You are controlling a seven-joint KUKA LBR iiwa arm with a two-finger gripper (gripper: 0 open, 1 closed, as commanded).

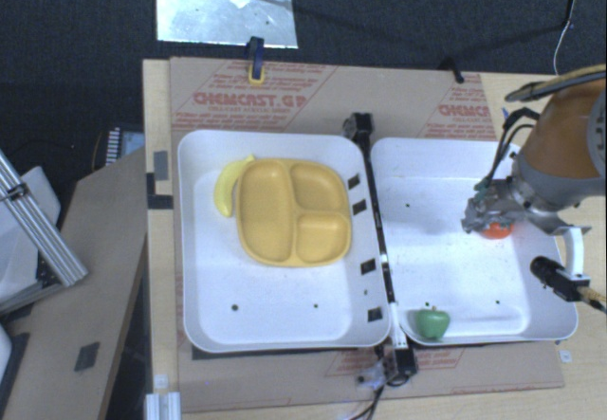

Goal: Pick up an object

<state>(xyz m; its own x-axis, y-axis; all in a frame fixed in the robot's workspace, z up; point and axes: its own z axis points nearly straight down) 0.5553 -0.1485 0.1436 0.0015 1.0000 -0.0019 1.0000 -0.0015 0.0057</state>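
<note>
The only readable lettering is red print on the flat brown cardboard sheet (313,91) lying under the two white bins. Left of centre, above the left bin, it reads "CHEMCAST GP", with a red line border angled around it. At the sheet's right end the same word appears again, reading "CHEMCA" before the rest is hidden behind the arm. Faint red marks along the sheet's near edge are too small to read.

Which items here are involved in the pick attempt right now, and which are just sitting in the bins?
In play:
gripper, down in the right bin
orange-red object right beneath it

Lying about:
green apple, right bin's near corner
yellow divided plate, left bin
banana beside the plate
</note>
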